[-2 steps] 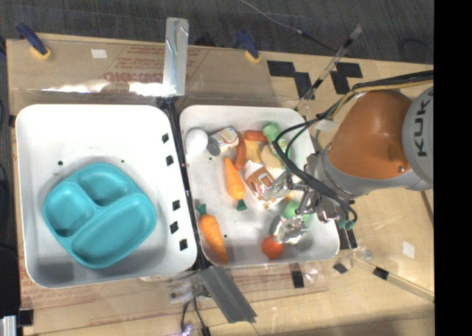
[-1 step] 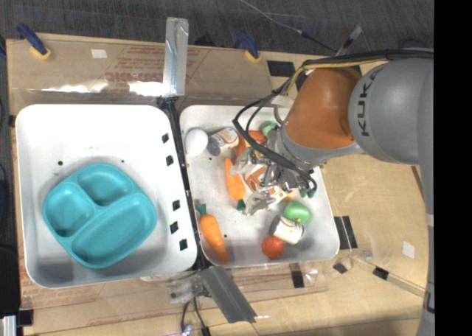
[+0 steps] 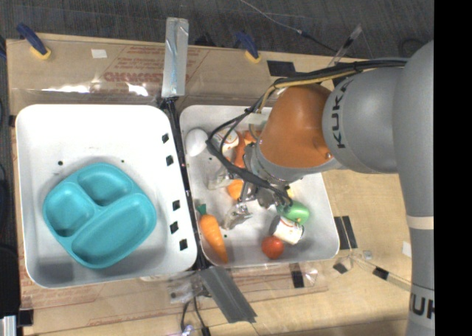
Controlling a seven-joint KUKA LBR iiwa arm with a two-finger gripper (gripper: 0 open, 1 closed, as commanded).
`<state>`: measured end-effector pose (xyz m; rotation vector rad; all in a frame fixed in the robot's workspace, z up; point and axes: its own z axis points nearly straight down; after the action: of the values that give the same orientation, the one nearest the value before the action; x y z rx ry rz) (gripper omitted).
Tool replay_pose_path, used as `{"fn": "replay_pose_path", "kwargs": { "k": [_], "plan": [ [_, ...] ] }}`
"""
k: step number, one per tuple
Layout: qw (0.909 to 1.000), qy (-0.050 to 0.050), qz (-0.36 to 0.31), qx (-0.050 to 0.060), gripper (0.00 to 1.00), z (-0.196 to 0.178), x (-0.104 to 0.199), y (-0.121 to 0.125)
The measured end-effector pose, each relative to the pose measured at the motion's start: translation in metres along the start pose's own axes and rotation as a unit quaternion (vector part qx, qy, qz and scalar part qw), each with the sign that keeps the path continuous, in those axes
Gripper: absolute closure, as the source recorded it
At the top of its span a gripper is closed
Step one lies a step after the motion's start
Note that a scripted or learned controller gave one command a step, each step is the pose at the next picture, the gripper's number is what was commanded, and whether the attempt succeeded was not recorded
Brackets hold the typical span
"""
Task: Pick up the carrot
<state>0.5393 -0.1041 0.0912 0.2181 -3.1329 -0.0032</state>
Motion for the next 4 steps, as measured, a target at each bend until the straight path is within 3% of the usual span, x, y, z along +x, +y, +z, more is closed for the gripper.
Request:
{"fn": "replay_pose_path", "kwargs": {
  "k": [1,2,3,4],
  "plan": [
    [1.0,-0.002,-0.004,0.001,1.0,-0.011,-0.002,0.001],
    [0.9897,-0.004,-0.143,0.002,1.0,-0.103,-0.03,0.074],
    [0.9675,-0.003,-0.253,0.002,1.0,-0.166,-0.039,0.121],
    [0.972,-0.002,-0.235,0.003,1.0,-0.177,-0.052,0.044]
  ]
}}
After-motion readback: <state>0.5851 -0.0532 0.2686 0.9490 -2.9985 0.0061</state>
